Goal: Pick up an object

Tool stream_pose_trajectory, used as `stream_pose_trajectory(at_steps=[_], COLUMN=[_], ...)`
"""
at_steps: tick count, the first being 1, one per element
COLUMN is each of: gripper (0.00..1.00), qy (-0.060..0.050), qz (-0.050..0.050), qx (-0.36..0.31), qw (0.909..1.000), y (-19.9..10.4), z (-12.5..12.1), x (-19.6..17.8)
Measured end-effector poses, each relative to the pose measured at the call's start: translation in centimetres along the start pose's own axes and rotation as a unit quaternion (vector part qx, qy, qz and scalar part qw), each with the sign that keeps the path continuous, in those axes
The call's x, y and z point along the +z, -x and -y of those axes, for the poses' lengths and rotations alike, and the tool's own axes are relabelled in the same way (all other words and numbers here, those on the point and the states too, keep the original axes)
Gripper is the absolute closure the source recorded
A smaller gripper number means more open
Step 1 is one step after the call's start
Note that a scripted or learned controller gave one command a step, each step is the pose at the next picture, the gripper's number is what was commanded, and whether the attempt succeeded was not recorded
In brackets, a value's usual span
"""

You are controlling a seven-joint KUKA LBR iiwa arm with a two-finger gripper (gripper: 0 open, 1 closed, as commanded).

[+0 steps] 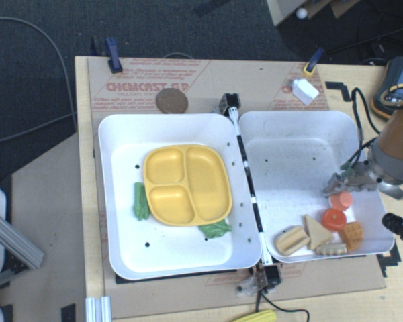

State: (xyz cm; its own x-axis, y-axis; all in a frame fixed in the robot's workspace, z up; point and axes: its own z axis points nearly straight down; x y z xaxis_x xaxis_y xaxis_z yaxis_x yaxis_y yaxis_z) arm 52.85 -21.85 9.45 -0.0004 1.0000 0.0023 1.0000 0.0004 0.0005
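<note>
Dark floor around bench, two white bins. Jaws low in right bin; cannot tell their state. Pink piece just below jaws, red tomato beyond, bread pieces farther. Nothing lifted yet; grasp and raise remain.

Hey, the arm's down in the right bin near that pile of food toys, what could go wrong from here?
1. The toys crowd the bin's near right corner: the red piece touches the orange block and the tan wedge, so a grab may catch two or shove neighbours.
2. The gripper sits just above the pale orange piece, close to the right bin's wall; it may push that piece away rather than lift it.
</note>
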Motion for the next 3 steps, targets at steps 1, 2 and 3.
stream_pose_trajectory(at_steps=[1,2,3], gripper=[1.0,1.0,0.0], qy=[0.001,-0.001,-0.001], qz=[0.001,0.0,0.001], qx=[-0.001,0.0,0.0], qw=[1.0,1.0,1.0], y=[-8.7,-16.9,-16.9], z=[-4.2,-1.9,-1.9], x=[-9.8,-12.9,-12.9])
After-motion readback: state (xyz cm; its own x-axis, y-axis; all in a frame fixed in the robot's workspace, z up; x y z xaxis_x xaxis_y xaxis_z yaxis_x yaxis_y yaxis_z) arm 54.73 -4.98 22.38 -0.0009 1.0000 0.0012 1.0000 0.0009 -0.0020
